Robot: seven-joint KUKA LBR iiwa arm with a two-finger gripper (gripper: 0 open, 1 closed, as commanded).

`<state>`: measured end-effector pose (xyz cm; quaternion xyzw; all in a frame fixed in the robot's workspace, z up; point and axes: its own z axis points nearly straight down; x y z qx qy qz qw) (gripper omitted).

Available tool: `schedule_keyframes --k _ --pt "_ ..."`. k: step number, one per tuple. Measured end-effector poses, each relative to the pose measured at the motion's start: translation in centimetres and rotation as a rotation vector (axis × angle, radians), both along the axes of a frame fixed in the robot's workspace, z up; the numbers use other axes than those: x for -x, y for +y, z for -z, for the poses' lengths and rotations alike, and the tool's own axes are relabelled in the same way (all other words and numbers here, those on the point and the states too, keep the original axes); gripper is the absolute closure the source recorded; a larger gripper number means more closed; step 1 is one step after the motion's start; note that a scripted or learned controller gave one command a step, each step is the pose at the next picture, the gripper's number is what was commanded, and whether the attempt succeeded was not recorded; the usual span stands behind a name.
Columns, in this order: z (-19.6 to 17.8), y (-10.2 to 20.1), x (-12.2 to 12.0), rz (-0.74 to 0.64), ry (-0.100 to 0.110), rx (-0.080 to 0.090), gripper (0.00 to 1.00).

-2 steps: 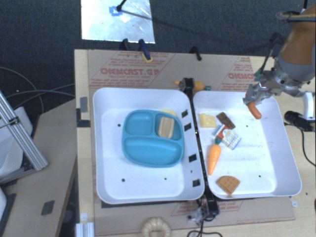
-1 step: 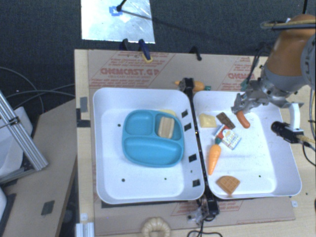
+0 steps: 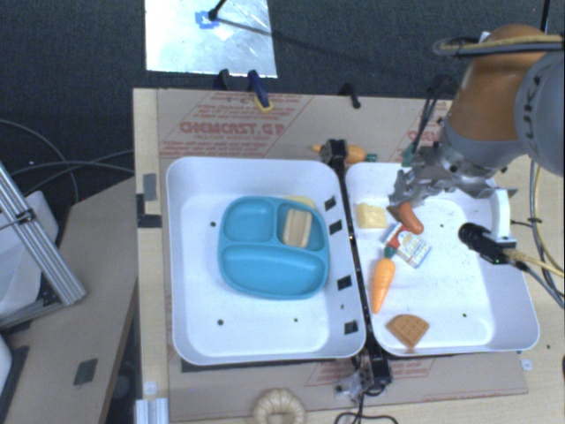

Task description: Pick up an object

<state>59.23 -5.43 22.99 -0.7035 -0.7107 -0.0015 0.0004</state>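
- Right now I am reaching in from three o'clock, and my gripper (image 3: 408, 193) is hanging low over the right bin (image 3: 494, 329), toward its eleven o'clock corner.
- My fingers are pointing down at a small red sausage (image 3: 408, 218); whether they are apart or together I cannot tell.
- The sausage is lying just at six o'clock of my fingertips, with a pale yellow cheese block (image 3: 371, 215) sitting at its nine o'clock.
- A small printed packet (image 3: 411, 250) is resting at six o'clock of the sausage, and a carrot (image 3: 381, 281) is lying just beside it at seven o'clock.
- A brown waffle piece (image 3: 408, 329) is sitting near the bin's six o'clock edge.
- In the left bin (image 3: 190, 325) a blue divided plate (image 3: 256, 268) is holding a tan bread slice (image 3: 297, 228) in its one o'clock compartment.
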Motion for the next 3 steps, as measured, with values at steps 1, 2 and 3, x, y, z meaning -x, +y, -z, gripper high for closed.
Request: schedule_keyframes --k 1,2,3 --pt "0.8 1.3 0.8 0.003 0.002 0.002 1.00" --pt "1.4 0.1 1.5 0.010 0.001 0.003 1.00" --pt "0.3 0.7 1.8 0.006 -0.001 0.002 1.00"
